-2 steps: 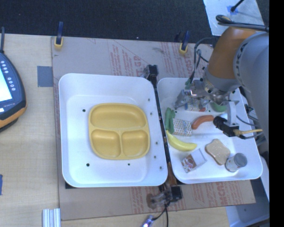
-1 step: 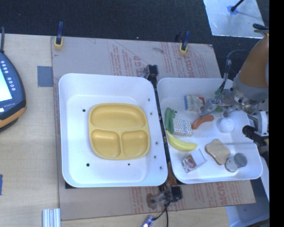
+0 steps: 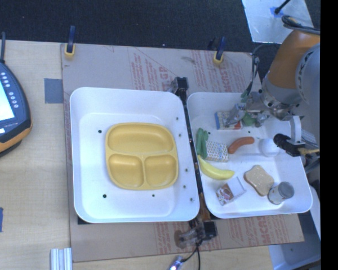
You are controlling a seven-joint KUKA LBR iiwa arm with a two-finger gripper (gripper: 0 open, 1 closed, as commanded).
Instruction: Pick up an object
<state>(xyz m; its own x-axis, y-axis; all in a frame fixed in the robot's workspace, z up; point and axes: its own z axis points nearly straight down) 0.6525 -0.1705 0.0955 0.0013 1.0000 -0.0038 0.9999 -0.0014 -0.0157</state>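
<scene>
The right bin (image 3: 304, 207) holds several small items: a yellow banana (image 3: 215, 170), a sausage (image 3: 240, 144), a slice of bread (image 3: 259, 179), a green vegetable (image 3: 201, 141), a patterned packet (image 3: 217, 151), a small wrapped snack (image 3: 230, 192), a metal can (image 3: 281, 192), a white round piece (image 3: 268, 146) and a blue-edged packet (image 3: 224, 118). My gripper (image 3: 240, 115) hangs low over the bin's far part, right by the blue-edged packet. The arm comes in from the right, its orange band at the top right.
The left bin (image 3: 84, 151) carries a yellow three-compartment tray (image 3: 141, 154). An orange-rimmed control pendant (image 3: 5, 108) lies on the bench at the far left. Clamps (image 3: 70, 48) hold the cardboard base at its far edge.
</scene>
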